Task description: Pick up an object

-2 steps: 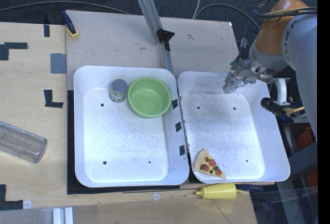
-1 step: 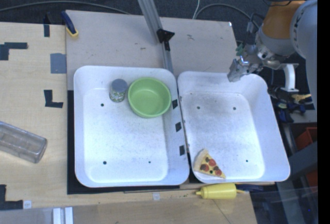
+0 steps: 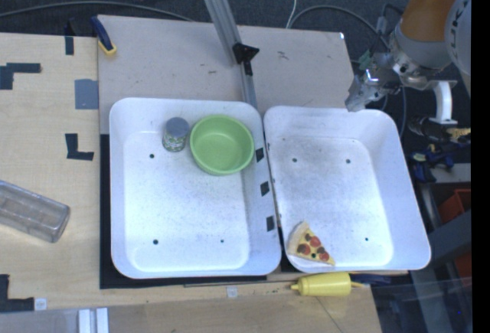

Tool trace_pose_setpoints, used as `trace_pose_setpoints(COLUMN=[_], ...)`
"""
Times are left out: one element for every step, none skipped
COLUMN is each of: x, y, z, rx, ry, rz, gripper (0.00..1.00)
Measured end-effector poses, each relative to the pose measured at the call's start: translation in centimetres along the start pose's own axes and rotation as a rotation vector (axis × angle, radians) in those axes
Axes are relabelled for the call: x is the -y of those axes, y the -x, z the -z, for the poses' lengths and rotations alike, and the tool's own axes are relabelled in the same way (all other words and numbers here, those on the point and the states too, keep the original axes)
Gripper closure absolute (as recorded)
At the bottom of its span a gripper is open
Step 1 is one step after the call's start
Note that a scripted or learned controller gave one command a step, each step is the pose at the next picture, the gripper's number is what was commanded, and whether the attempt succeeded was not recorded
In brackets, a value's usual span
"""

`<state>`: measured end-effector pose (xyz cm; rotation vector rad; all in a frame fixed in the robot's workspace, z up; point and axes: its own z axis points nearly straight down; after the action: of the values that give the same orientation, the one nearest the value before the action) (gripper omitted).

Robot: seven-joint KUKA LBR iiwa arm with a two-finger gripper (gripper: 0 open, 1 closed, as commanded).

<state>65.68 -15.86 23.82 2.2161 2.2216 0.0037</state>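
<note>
At the near edge of the desk (image 3: 176, 63) one yellow bottle (image 3: 325, 284) lies on its side, just outside the right bin's front rim. Just behind it, one pizza slice toy (image 3: 308, 243) rests in the near left corner of the right bin (image 3: 398, 171), its point toward the bin's far side. Off to the left, one clear plastic container (image 3: 29, 210) lies on its side on the wooden surface, well apart from both bins.

Farther back, the left bin (image 3: 122, 194) holds two things at its far side: one green bowl (image 3: 222, 143), upright, and one small grey-lidded jar (image 3: 175, 134) just beside the bowl's left edge; whether they touch is hard to tell.

Farthest back, at the right, the tool (image 3: 358, 97) hangs over the far right corner of the right bin, at the rim. It is small and blurred here, so I cannot tell whether it is apart or together. The pizza slice lies well apart from it, at the diagonally opposite end of the same bin; the bowl and jar sit well to its left in the other bin. One blue-and-yellow clamp (image 3: 103, 36) sits at the desk's far left corner.
</note>
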Motion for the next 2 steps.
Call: trace_pose_setpoints(x=[-0.1,-0.7], y=[0.0,-4.5], z=[3.4,2.7], rx=[0.000,-0.002], ry=[-0.002,-0.005], rz=[-0.001,0.003], gripper=[1.00,1.00])
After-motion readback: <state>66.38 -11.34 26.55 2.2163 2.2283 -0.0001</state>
